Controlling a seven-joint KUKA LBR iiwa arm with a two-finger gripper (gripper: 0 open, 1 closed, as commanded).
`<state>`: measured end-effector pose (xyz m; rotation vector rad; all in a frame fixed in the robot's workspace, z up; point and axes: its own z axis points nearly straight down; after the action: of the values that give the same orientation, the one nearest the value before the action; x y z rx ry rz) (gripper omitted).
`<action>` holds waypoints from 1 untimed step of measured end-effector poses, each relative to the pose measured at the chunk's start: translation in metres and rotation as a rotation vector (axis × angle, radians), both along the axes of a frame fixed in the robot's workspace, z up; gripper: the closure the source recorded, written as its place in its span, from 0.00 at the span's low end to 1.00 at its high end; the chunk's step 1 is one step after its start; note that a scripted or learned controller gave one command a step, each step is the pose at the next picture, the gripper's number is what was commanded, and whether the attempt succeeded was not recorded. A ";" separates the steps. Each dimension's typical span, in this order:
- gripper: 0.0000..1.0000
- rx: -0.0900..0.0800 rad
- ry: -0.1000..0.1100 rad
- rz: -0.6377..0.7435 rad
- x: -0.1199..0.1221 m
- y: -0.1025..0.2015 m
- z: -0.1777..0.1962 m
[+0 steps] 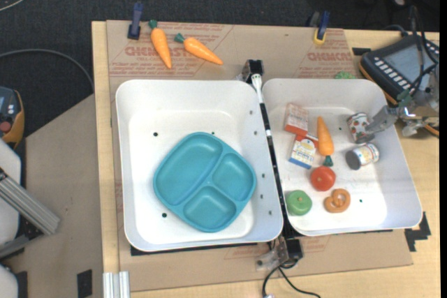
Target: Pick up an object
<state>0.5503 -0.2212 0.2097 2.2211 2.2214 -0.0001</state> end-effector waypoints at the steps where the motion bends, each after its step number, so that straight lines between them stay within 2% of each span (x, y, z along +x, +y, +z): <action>1: 0.00 0.000 -0.025 0.005 0.065 0.036 -0.099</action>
<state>0.6155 -0.1853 0.1111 2.2030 2.2137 0.0277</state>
